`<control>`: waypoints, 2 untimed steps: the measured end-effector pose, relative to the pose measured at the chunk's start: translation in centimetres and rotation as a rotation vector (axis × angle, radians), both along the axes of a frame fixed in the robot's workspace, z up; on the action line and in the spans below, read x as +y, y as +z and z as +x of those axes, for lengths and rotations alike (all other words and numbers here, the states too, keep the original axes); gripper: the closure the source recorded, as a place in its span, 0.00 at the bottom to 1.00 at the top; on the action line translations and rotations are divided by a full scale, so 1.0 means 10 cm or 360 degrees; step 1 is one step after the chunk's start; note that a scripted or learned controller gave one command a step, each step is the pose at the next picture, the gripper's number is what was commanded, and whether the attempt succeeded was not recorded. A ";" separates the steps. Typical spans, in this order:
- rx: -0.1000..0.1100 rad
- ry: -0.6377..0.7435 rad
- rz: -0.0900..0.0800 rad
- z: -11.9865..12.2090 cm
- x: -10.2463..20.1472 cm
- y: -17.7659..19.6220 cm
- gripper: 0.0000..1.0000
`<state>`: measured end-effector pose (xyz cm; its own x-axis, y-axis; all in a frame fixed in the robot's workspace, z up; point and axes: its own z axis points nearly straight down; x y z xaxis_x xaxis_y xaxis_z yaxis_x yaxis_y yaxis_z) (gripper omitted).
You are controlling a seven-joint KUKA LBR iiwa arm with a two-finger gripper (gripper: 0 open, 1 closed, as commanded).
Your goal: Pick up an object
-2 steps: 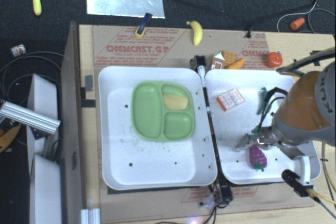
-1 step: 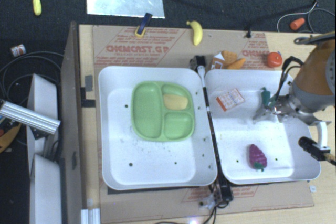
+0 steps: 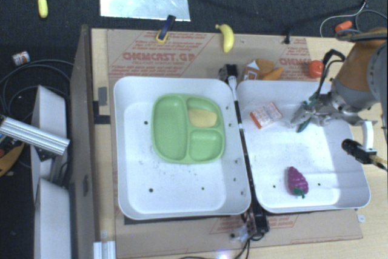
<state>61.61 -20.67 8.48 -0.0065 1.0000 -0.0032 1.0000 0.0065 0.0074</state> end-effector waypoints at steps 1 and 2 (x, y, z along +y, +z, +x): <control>0.0003 -0.0002 0.0003 0.21 0.00 0.08 0.00; 0.0000 0.0005 -0.0001 0.22 0.00 0.19 1.00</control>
